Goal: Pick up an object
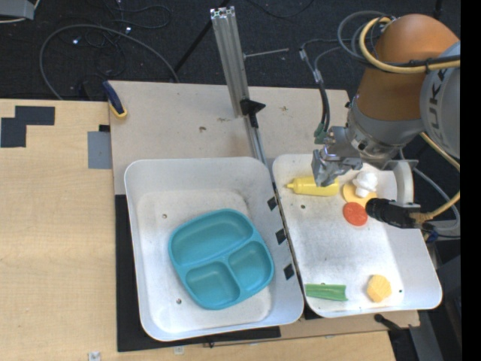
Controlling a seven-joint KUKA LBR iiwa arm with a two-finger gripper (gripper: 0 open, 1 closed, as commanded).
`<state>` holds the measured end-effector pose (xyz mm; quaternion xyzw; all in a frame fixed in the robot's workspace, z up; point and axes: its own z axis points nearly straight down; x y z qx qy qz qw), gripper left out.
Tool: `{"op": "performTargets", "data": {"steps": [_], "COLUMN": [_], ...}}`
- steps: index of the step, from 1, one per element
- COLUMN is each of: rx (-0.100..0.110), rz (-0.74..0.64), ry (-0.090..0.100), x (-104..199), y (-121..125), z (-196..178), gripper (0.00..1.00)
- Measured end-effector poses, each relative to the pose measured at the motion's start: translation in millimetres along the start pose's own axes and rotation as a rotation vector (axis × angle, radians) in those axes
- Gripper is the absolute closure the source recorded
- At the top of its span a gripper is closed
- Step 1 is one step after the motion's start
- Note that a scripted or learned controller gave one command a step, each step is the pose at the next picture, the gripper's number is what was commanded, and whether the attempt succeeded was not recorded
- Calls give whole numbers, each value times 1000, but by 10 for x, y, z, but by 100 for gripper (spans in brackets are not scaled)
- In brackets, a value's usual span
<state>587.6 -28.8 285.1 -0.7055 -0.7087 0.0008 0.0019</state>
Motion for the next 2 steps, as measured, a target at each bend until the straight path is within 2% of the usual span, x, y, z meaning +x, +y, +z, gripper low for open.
{"op": "performTargets", "data": {"steps": [1, 2], "rx": [1, 2], "rz": [0, 1], "ry": [0, -1], "x": [472, 985], "y": [-115, -199], "z": [50, 317], "gripper": [100, 100]}}
